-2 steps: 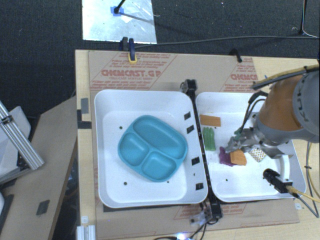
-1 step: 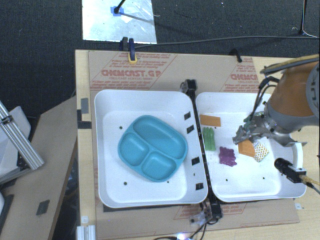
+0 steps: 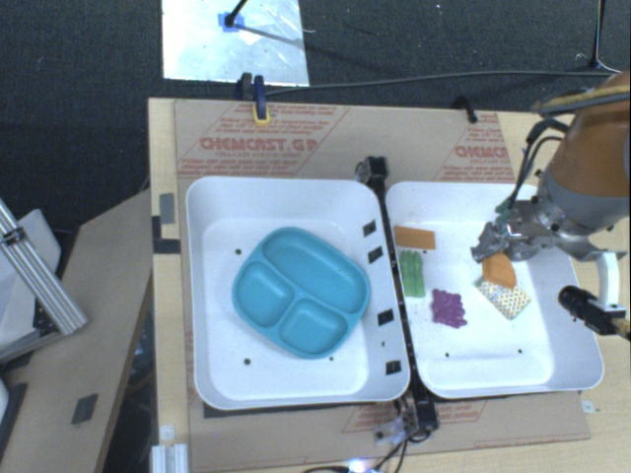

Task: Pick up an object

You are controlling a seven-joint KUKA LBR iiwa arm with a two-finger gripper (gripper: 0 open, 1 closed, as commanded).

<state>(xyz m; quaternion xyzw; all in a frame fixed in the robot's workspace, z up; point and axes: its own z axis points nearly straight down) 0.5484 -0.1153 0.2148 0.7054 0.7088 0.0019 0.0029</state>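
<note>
My gripper (image 3: 496,242) hangs low over the right bin (image 3: 572,363), near its middle right. Directly beneath it, touching or nearly touching, lies an orange wedge (image 3: 500,270). A white-and-yellow patterned piece (image 3: 509,302) sits against the wedge's near side. Further left in the same bin are a flat orange block (image 3: 414,237), a green ridged piece (image 3: 412,273) and a purple cluster (image 3: 449,308). Whether the wedge is gripped is hidden by the gripper body.
The left bin (image 3: 212,225) holds a blue divided plate (image 3: 299,291). A black divider rail (image 3: 389,294) runs between the bins. The arm's grey and orange body (image 3: 592,166) overhangs the right bin's far right corner.
</note>
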